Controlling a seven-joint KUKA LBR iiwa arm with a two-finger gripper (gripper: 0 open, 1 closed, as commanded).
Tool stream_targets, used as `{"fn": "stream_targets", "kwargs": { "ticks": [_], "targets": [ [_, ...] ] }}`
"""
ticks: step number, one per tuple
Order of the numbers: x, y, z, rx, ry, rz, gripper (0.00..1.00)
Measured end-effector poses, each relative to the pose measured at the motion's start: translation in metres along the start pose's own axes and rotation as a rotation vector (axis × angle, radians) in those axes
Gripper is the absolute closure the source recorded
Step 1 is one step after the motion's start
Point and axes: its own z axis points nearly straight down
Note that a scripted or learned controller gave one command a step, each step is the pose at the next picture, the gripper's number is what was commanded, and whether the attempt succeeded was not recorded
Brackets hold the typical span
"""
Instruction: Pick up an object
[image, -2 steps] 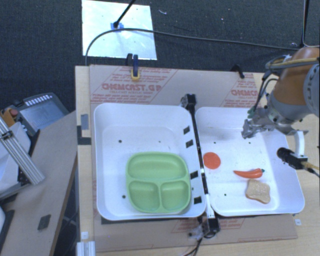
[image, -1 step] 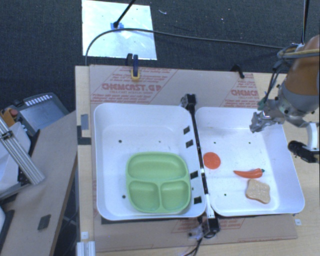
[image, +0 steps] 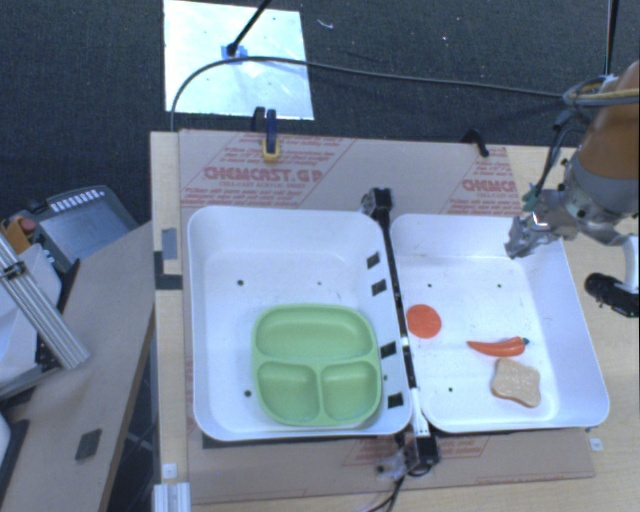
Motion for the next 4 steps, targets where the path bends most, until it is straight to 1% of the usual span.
{"fn": "stream_targets", "kwargs": {
  "ticks": [2,3,4],
  "targets": [
    [0.113,0.011,0.017,0.001,0.002,-0.007,1.00],
    [0.160,0.016,0.006,0.001,0.002,-0.006,1.00],
    [0.221,0.020,-0.004,0.001,0.004,-0.008,1.00]
  ]
}}
